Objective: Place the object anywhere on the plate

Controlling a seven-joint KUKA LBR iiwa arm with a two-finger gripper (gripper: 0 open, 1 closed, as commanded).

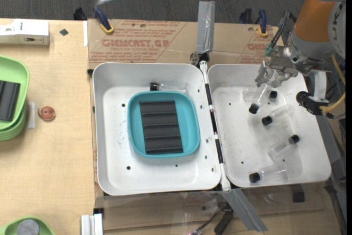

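Teal plate (164, 124) (left bin (110, 135)); fingers (265, 83) pinching a clear vial (260, 97).

Green tray (12, 97) at desk's (55, 168) left edge, dark block inside. Small copper-coloured disc (47, 113) just beside it. White box (23, 32) near desk's far-left corner. Brown cardboard sheet (148, 40) along far edge, blue-and-yellow clamp (102, 18) gripping it.
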